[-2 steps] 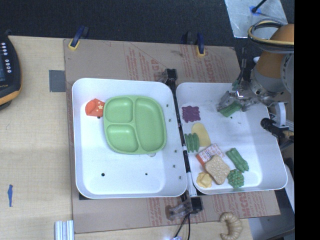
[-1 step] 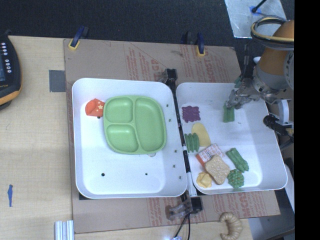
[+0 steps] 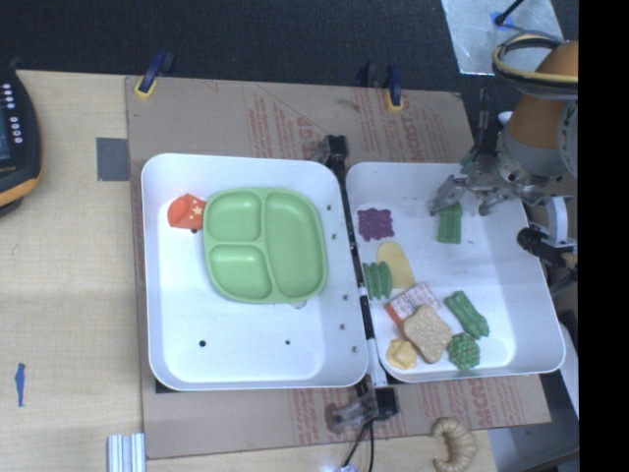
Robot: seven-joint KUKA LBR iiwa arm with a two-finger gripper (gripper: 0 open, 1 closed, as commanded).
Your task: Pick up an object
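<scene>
Two white bins sit side by side; the left bin (image 3: pixel 172 347) has bare floor around one green divided plate (image 3: pixel 265 244) and one red piece (image 3: pixel 185 211). Over the right bin (image 3: pixel 531 308), its far end open, the gripper (image 3: pixel 470 191) spreads wide above one green stick (image 3: pixel 449 224), not holding it, while eight food pieces crowd the near-left part.
</scene>
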